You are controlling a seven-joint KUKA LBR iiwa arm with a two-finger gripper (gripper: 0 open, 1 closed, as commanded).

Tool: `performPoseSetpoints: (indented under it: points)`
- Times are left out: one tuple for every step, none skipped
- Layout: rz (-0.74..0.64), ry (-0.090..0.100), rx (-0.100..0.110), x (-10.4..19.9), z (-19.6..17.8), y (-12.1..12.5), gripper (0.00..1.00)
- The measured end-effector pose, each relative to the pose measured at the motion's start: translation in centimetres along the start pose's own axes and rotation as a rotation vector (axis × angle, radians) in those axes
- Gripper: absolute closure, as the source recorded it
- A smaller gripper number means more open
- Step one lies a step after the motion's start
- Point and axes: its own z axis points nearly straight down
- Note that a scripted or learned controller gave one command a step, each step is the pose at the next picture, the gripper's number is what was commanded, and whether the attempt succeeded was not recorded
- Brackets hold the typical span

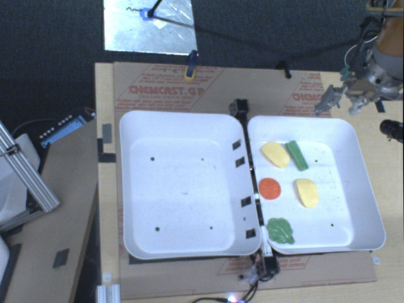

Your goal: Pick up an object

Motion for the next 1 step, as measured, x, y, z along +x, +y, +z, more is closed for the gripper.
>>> performPoseSetpoints:
  points:
    - [-0.008, 0.000, -0.013, 6.70, -10.45, 1.34, 0.00]
